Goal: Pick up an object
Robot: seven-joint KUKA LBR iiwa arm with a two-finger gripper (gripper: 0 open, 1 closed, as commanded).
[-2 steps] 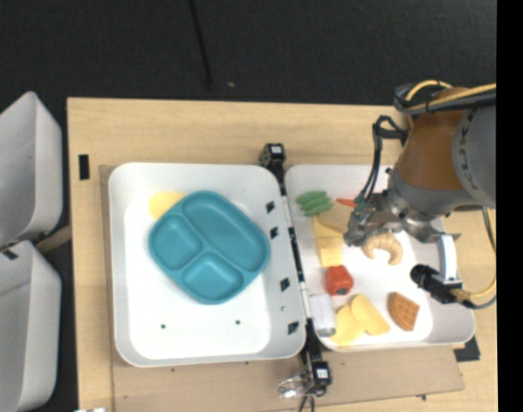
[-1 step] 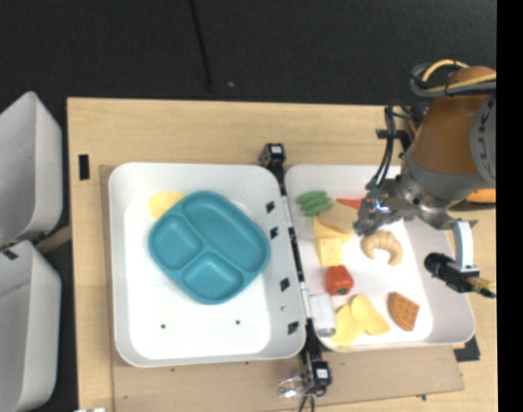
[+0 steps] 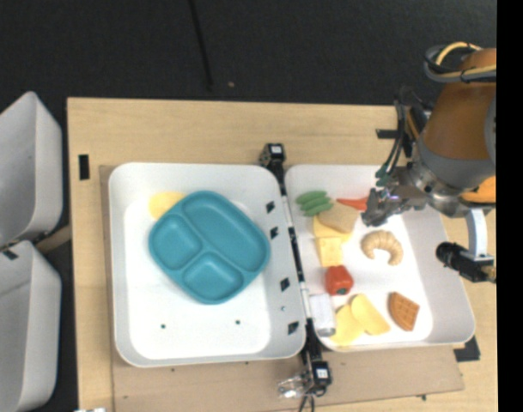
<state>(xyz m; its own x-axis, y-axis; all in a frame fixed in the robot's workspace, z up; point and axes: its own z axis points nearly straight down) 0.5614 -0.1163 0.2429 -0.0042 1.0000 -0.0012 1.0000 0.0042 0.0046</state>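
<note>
My gripper (image 3: pixel 378 213) hangs over the upper middle of the right bin (image 3: pixel 441 312). It is just above a tan croissant (image 3: pixel 382 245) and right beside a red-orange carrot-like piece (image 3: pixel 353 202). Left of it lie a green leafy piece (image 3: pixel 313 202), a tan wedge (image 3: pixel 336 221) and a yellow block (image 3: pixel 330 251). Nearer the front are a red piece (image 3: pixel 338 279), yellow pieces (image 3: pixel 361 318), an orange waffle-like square (image 3: pixel 404 310) and a small white cylinder (image 3: pixel 323 312). Nothing is visibly held.
The left bin (image 3: pixel 141 329) holds a blue divided plate (image 3: pixel 209 245) with a yellow object (image 3: pixel 162 202) partly hidden behind it. Clamps sit along the seam between the bins (image 3: pixel 287 256). The arm's body (image 3: pixel 454 136) looms over the right bin's far right corner.
</note>
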